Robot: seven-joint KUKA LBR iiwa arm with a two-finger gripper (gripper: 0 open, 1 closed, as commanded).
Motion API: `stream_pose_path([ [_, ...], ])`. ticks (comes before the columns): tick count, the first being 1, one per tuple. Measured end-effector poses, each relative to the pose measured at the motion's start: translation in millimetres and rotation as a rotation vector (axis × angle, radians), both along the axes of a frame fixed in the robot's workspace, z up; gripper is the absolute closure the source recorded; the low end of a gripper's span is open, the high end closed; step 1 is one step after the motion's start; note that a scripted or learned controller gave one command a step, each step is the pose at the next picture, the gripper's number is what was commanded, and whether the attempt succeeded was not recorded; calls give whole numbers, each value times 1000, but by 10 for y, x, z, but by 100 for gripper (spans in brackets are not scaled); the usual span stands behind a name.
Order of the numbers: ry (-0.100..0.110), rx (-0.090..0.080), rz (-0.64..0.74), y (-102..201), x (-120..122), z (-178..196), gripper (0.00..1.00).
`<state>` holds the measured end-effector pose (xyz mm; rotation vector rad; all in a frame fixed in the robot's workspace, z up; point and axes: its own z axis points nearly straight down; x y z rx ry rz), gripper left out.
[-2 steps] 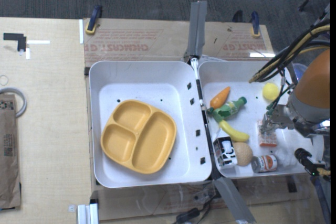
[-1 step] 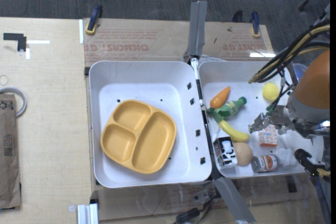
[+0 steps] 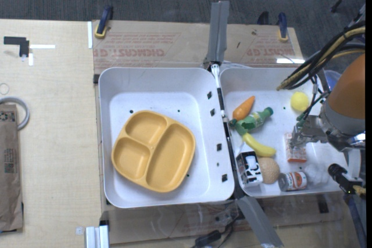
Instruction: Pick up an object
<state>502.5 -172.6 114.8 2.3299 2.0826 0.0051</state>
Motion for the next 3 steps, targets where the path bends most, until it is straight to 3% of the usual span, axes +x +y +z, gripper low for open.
stream_pose_path([
  [1,0,0,0,0,0,0,0],
  [2,17,11,4,-135,-152,-244,0],
  [3,19,11,1,-146,-157,-165,100],
])
